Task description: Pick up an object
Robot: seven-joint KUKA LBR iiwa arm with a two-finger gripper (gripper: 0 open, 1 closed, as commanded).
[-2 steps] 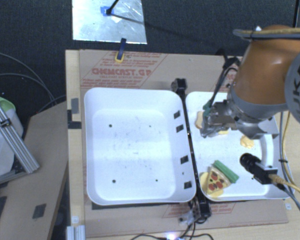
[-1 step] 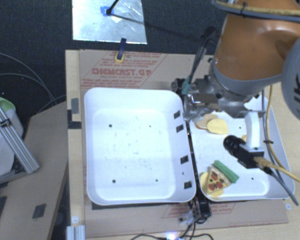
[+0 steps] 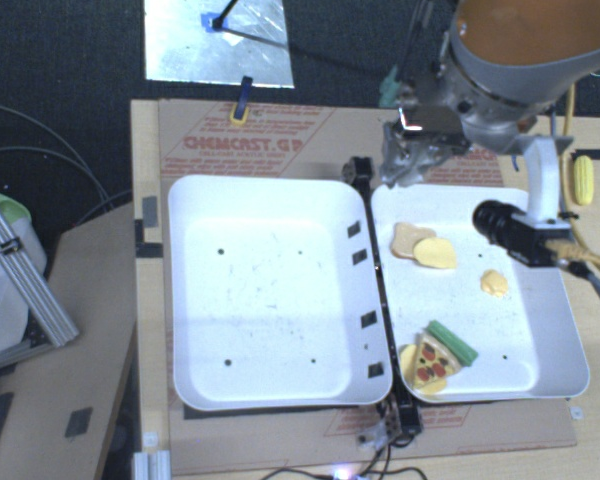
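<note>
Grey arm (image 3: 525, 38) with orange band enters from upper right, wrist hanging over the far edge of the right bin (image 3: 540, 378). Claw (image 3: 408, 163) sits just above the bin's far left corner, near the divider between bins. Cannot tell claw state: too blurred and dark at the tip. Nothing visibly caught in it.

Right bin contents:
- tan bread-like slice (image 3: 410, 239) near the far left, overlapped on its right side by a yellow oval piece (image 3: 436, 254), touching
- small pale yellow lump (image 3: 494, 284) right of centre, apart from the others
- green block (image 3: 452, 342) near the front, lying tilted, touching the pizza slice toy (image 3: 430, 362) at the front left corner

All objects lying on the bin floor, none lifted. Closest to the claw: bread slice and yellow oval, below it in frame.

Black camera-like unit (image 3: 515, 232) on white bracket overhangs the right bin's far right side.

Left bin (image 3: 185, 268) beside it, rims touching along the middle. Both bins on a cardboard sheet (image 3: 270, 138) on the tabletop (image 3: 90, 268).
</note>
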